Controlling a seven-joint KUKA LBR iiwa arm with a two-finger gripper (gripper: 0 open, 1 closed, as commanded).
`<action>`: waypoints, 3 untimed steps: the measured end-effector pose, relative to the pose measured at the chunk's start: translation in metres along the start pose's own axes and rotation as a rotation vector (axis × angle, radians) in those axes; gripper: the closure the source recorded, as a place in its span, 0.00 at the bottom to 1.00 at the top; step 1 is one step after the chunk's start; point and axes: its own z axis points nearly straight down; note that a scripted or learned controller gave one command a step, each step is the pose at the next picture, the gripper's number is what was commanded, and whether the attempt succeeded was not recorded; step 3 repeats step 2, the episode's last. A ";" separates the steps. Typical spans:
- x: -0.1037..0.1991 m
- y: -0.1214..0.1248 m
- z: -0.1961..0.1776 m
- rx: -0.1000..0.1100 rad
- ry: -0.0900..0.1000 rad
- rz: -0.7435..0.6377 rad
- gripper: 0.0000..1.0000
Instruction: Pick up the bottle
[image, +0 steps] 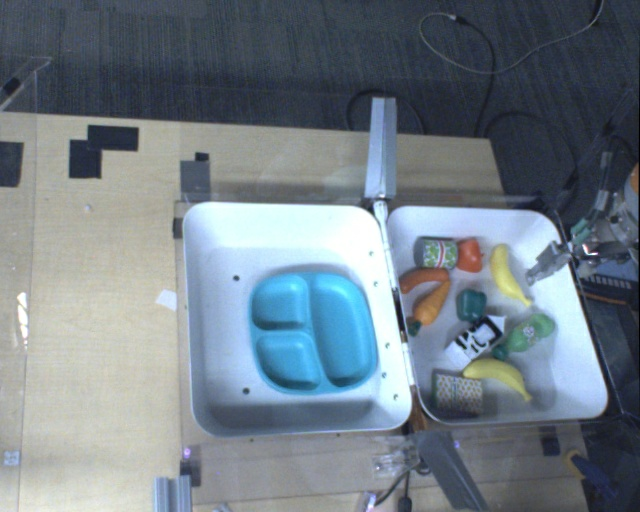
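Note:
A small green bottle (527, 333) lies on its side in the right bin (590, 395), near that bin's right wall, touching a black-and-white item (477, 335) on its left. My gripper (550, 262) hovers over the right bin's upper right part, just right of a yellow banana (508, 275). It is well above and slightly right of the bottle, with a gap between them. Nothing is seen in the gripper.
The right bin also holds a green-and-red can (438, 252), a carrot (430, 302), a teal cup (471, 302), a second banana (500, 375) and a grey speckled block (458, 393). A blue divided tray (310, 330) lies in the left bin (210, 300).

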 end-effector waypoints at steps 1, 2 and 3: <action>0.013 -0.022 0.094 0.001 0.001 -0.084 0.00; 0.066 -0.048 0.006 -0.002 0.000 -0.130 0.00; 0.066 -0.048 0.006 -0.002 0.000 -0.130 0.00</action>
